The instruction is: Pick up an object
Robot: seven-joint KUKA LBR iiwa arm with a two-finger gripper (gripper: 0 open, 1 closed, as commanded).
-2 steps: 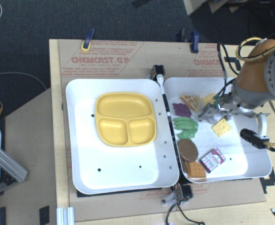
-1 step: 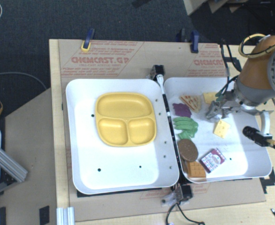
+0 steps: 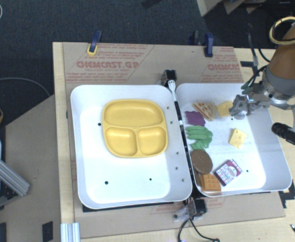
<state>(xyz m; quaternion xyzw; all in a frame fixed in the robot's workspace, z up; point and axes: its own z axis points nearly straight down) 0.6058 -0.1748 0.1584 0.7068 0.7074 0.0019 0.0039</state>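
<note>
Altogether eight food pieces (image 3: 201, 136) (right bin (image 3: 268, 183)), one yellow tray (image 3: 135, 127).

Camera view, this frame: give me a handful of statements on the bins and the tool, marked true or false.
1. The yellow divided plate lies in the left bin. True.
2. The purple piece sits in the left bin. False: it lies in the right bin, above the green piece.
3. The tool hangs over the upper part of the right bin. True.
4. The brown round piece rests on the yellow divided plate. False: it lies in the right bin, below the green piece.
5. The small yellow block lies in the right bin, apart from the tool. True.
</note>
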